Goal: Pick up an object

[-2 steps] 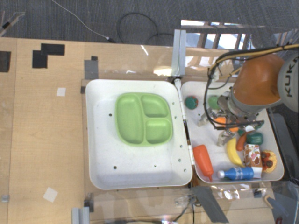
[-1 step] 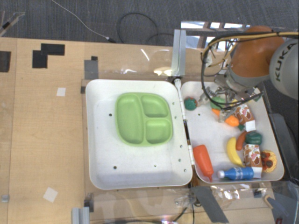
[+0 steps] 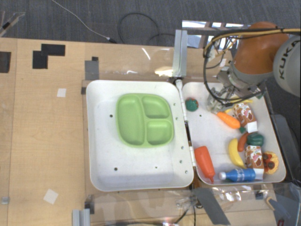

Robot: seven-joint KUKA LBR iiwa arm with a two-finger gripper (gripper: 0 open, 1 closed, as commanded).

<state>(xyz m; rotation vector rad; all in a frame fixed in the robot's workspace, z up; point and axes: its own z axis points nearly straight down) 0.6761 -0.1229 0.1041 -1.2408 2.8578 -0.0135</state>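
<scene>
I see the hand (image 3: 225,97) low over the far part of the right white bin (image 3: 207,132), hung about with black cables; I cannot tell how it is set or whether it has hold of anything. Taking the orange plastic carrot (image 3: 228,120) as my landmark: it lies just on the near side of the hand, with a small green ball (image 3: 191,104) to its left by the bin wall and a red-and-white printed carton (image 3: 243,113) touching it on the right. Nearer me from the carrot are a yellow plastic banana (image 3: 235,153), a dark green pepper-like toy (image 3: 255,138), a second printed carton (image 3: 253,156), a blue-and-white bottle (image 3: 241,175) and an orange-red bottle (image 3: 204,162). Well left of the carrot, the left white bin (image 3: 99,140) holds a light green divided plate (image 3: 144,120). White letters "KU" show on the grey arm (image 3: 287,60). The cartons' print is too small to read.
</scene>
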